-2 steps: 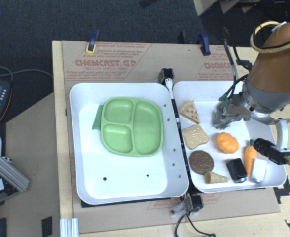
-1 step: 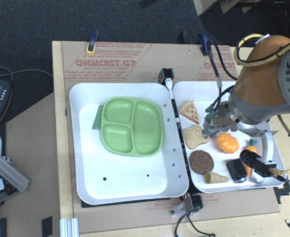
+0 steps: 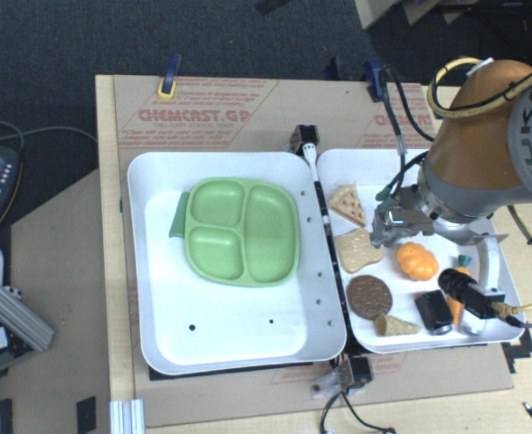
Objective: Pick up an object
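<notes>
Gripper (image 3: 391, 221) low over the right bin (image 3: 338, 172), just above the bread slice (image 3: 356, 250); cannot tell if closed or apart. Orange (image 3: 416, 261), cookie (image 3: 369, 296) and pizza slice (image 3: 347, 204) crowded close. Green plate (image 3: 242, 231) central in the left bin (image 3: 157, 315), wide white margins around.

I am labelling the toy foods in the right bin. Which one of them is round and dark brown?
The brown patty, near the bin's left wall. The orange fruit is also round but bright orange; the pieces above the patty are pale and angular.
</notes>
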